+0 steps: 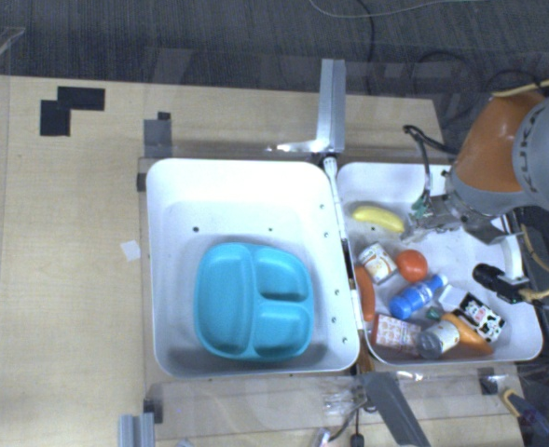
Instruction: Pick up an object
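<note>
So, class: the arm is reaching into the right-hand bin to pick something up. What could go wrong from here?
1. The claw sits between the banana and the tomato; it may close on nothing or nudge one aside.
2. The bottle, jar and carrot lie crowded together, so a grasp might catch two things or knock a neighbour.

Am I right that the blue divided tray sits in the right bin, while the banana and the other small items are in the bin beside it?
Not quite. The camera view shows the blue divided tray in the left bin. The banana and the other small items lie in the right bin, where the claw hovers.
</note>
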`<action>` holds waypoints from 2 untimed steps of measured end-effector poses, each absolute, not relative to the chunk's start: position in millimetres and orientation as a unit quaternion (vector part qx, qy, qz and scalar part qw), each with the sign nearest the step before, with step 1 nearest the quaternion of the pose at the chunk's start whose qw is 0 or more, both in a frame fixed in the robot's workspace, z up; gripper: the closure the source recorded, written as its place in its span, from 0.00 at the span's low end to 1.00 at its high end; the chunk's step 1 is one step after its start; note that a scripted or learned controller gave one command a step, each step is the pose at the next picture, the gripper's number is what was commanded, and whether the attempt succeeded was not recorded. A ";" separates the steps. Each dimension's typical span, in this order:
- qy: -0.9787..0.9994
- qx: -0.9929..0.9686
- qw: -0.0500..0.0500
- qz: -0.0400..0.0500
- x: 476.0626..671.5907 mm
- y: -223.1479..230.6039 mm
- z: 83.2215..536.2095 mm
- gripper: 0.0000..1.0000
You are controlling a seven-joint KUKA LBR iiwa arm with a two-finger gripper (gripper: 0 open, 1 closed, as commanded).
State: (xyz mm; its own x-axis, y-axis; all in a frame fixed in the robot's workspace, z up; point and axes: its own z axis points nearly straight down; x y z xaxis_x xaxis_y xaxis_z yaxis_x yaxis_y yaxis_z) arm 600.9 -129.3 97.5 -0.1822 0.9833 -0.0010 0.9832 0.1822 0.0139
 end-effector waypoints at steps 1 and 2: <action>0.719 0.695 0.000 0.001 568.1 -112.8 91.0 1.00; 0.772 0.636 0.002 0.001 670.3 -65.6 193.9 1.00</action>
State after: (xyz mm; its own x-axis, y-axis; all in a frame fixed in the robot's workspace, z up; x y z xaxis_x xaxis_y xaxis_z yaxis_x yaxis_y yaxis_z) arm 670.3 -65.6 193.9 -0.1915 0.9815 -0.0019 0.9815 0.1915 0.0030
